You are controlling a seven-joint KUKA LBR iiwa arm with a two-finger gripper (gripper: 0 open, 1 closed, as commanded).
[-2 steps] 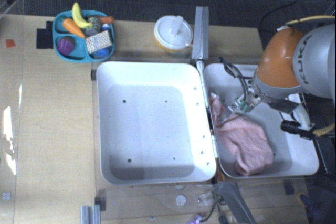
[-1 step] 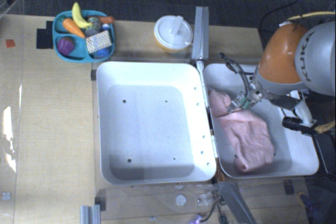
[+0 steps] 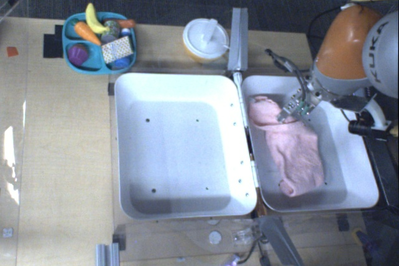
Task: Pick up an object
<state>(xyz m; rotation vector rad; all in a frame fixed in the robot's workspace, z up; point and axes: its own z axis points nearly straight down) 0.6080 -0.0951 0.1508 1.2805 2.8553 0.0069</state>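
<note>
The pink cloth (image 3: 293, 156) lies crumpled in the right-hand bin (image 3: 355, 196), in the right half of the frame. It stretches from a bunched lump near the bin's upper left corner down to a narrower end toward the lower middle of the bin floor. The claw (image 3: 298, 106) sits at the cloth's upper edge, right of that bunched lump, and appears to touch or nearly touch the fabric. Whether the claw is open or closed I cannot tell; it is small and blurred. The grey arm (image 3: 381, 56) with its orange band (image 3: 348, 40) comes in from the upper right of the frame, above the bin's far right corner.

The left-hand bin (image 3: 181, 146) fills the middle of the frame, just beside the right one. On the wooden counter (image 3: 56, 152), at upper left, stands a blue divided tray (image 3: 70, 65) with toy food, among it a banana (image 3: 93, 19) and a carrot (image 3: 86, 32). A yellow bowl with a white lid (image 3: 206, 39) rests near the upper middle, just above the left bin's far edge.
</note>
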